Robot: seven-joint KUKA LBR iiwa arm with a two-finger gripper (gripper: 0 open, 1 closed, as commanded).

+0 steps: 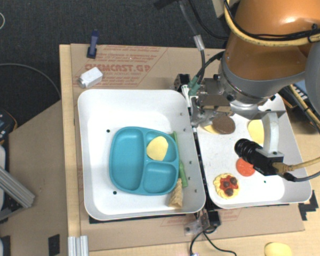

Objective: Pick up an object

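While the arm (266, 47) is hanging over the far end of the right bin (288, 193), we are finding its gripper (205, 113) low and just left of the brown disc (223, 125), close to the wall where the two bins meet. We are not able to tell whether the claw is open or closed, as the wrist is hiding it. Nothing is showing in its grasp, so we are reading the pick as not yet made.

We are taking the brown disc as the likeliest target, since it is lying flat on the bin floor nearest the claw. Being thin, it is probably offering little edge to catch, and the wall beside it is crowding the approach.

Right bin, from the disc: a yellow piece (255, 130) is lying to its right. A red-orange disc (244, 168) is lying below and to the right, and a small toy pizza (226, 185) almost straight below. All are sitting loose and apart.

Left bin (96, 121), well left of the disc: a teal divided plate (129, 161) is resting flat, holding a pale yellow lump (158, 148) in its upper right compartment. A green stick (180, 164) is lying along the plate's right rim, and a tan scrap (176, 197) is sitting at its lower right corner.
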